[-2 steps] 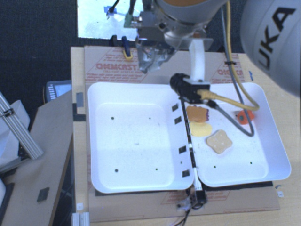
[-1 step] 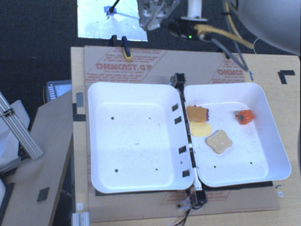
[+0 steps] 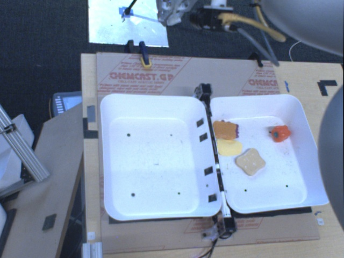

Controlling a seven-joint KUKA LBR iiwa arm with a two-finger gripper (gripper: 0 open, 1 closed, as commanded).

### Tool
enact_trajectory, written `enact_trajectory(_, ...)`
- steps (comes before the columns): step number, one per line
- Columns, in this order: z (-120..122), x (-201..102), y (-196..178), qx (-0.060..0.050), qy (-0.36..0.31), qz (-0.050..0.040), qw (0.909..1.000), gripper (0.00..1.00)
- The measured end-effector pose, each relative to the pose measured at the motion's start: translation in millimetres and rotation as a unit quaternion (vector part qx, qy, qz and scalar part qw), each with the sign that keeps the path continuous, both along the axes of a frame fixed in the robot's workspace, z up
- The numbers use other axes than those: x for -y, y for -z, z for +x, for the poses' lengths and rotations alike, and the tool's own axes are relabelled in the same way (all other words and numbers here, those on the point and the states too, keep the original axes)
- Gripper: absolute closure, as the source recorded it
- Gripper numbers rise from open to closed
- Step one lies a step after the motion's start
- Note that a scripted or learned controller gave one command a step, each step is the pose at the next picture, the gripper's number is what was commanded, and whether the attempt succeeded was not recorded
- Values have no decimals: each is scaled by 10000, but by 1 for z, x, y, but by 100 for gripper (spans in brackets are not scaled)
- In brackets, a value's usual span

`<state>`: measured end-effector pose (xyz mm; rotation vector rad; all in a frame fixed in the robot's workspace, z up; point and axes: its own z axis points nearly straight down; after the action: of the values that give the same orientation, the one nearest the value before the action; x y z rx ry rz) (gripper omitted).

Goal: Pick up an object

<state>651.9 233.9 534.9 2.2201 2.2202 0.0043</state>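
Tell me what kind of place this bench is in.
Probably a robotics lab or test cell, not a kitchen. Two shallow white plastic bins sit clipped side by side on a protective-film-covered board, with small toy food pieces such as a tan bread-slice toy, and yellow cabling overhead.

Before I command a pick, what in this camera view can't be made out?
- End effector: cut off by the top edge, blurred; finger state unreadable.
- Orange item in the right bin: too small to identify; a purple edge shows.
- Yellow piece: whether it touches the tan toast-shaped piece is unclear.
- Red-orange item: too small to identify.
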Motion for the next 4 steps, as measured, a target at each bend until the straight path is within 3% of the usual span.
enact_trajectory(1,17,0,0,-1,0,0,10000,100)
enact_trajectory(2,16,0,0,-6,-8,-1,10000,0)
enact_trajectory(3,16,-1,-12,9,-24,2,10000,100)
enact_trajectory(4,16,-1,-12,4,-26,2,10000,0)
